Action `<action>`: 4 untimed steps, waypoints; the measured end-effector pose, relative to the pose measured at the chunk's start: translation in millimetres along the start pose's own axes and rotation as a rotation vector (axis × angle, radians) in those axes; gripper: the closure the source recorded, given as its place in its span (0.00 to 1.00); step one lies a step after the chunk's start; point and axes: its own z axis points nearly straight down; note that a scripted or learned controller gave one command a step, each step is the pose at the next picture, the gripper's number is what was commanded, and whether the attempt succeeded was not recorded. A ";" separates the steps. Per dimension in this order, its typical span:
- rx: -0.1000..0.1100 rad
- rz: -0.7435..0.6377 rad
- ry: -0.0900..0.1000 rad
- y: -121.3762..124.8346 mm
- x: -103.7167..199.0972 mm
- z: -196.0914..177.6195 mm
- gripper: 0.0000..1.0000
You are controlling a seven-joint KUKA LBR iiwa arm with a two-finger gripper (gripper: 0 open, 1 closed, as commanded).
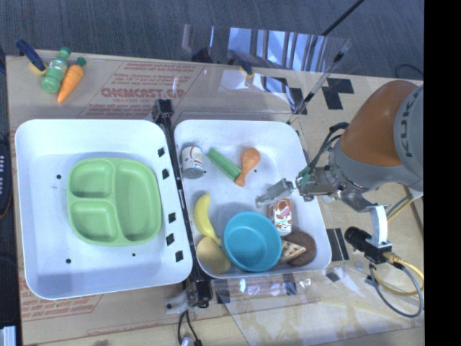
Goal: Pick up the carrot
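Camera view shows a light, hard carrot (247,163); grab its middle; gripper (276,192) width I cannot tell.

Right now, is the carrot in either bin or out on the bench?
Out. The carrot lies on the brown bench top beyond the left bin, beside a green bottle, far from the end effector.

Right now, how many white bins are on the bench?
2. The left bin holds a green divided plate. The right bin holds the toy food, a blue bowl and the gripper.
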 end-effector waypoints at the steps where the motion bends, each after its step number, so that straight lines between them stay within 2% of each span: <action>1: 0.001 0.019 0.012 60.7 0.8 86.3 0.00; 2: -0.003 0.054 0.007 130.1 10.8 106.7 0.00; 3: 0.000 0.047 0.005 130.2 10.0 95.5 1.00; 4: -0.013 0.105 0.003 154.8 127.4 -0.1 1.00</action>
